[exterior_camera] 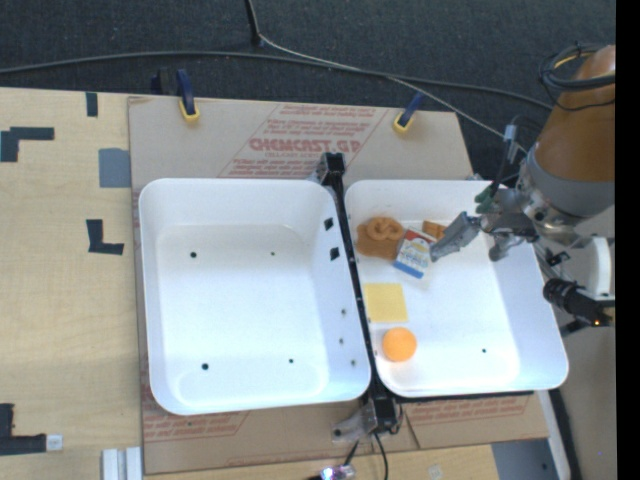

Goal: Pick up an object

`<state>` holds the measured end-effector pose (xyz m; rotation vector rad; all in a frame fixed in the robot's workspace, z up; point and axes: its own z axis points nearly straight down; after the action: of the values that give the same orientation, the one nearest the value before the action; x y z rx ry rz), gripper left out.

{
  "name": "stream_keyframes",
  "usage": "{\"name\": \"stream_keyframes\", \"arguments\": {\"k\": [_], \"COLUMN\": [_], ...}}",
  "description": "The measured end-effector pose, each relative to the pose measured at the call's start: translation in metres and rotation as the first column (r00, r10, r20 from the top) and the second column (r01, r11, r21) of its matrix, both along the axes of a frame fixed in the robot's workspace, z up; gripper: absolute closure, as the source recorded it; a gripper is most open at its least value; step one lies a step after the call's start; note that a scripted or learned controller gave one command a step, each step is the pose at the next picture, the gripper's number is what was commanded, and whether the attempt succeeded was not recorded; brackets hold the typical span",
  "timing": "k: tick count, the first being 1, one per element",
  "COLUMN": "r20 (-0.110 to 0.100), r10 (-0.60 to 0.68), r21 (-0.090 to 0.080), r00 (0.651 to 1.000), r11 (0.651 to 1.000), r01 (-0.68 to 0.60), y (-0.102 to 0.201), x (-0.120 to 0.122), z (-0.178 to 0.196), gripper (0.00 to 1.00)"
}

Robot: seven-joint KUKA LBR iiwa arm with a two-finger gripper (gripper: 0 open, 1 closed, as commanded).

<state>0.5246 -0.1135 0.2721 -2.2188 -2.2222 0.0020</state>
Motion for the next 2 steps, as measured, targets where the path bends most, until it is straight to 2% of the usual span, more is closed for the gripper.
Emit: {"name": "stream_keyframes", "arguments": {"k": [1, 2], "r20": [-0.004, 0.001], "r10": [0.001, 0.002], "r21": [0.001, -0.001], "r00": [1.000, 1.000], "r11": [1.000, 1.000], "r01": [-0.001, -0.002], "y": [0.004, 0.019], "x": [0.031, 0.080], "z": [-0.161, -0.189], "gripper": [0.00, 0.00]}}
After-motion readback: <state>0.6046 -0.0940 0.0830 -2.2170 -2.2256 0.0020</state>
